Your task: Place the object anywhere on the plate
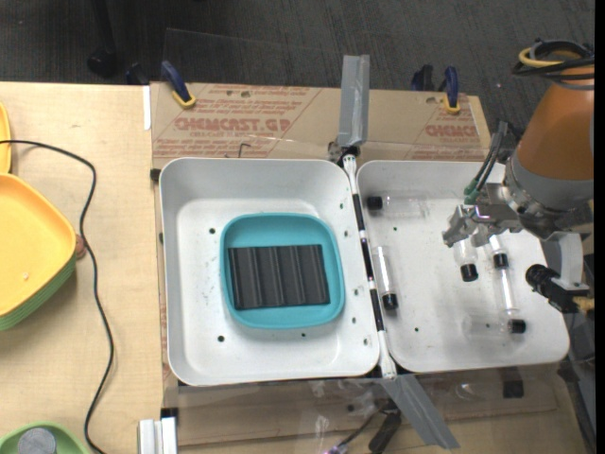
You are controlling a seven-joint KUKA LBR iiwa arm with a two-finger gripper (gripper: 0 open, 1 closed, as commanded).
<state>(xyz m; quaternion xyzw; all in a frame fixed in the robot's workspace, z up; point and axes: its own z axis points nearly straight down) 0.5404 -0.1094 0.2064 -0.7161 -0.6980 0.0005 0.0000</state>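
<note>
Teal, rounded-square plate [281, 273] with dark ribbed centre; tool [473, 237], grip unreadable, over clear tubes [507, 291].

The left bin [189, 253] holds a teal plate [281, 270] with a dark ribbed centre, while in the right bin [425, 339] the hand [470, 232] hangs above several clear tubes with black caps [506, 287] scattered on the floor.

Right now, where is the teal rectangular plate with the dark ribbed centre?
The teal rectangular plate lies in the middle of the left white bin, left of the divider between the bins and away from the end effector over the right bin.
</note>
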